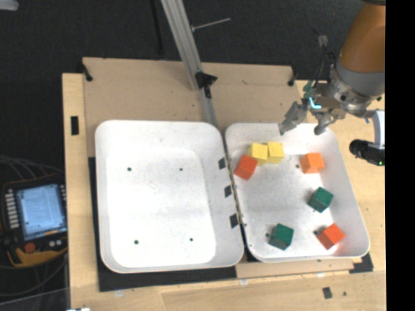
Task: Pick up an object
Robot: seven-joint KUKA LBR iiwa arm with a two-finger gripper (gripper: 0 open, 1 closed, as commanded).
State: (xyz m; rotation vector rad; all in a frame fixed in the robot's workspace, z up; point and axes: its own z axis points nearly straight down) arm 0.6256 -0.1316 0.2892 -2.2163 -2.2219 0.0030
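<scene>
**Legible markings: none found**

I inspected every surface for text, labels, brands, numbers and signs. Nothing can be read. The handheld screen (40, 212) beyond the left edge of the bench (78, 173) is lit, but its contents are too blurred and small for me to make out any characters.

Right bin (343, 173): blocks ring an open patch of floor at centre. Two yellow blocks (267, 151) touching, orange block (245, 167) just beside them at upper left. Orange block (312, 162) upper right, green (320, 199) right, orange (331, 236) and green (281, 236) near front wall. Gaps between most blocks wide. Gripper (303, 123) hangs over the back rim, fingers spread. Left bin (107, 173): bare floor.
</scene>
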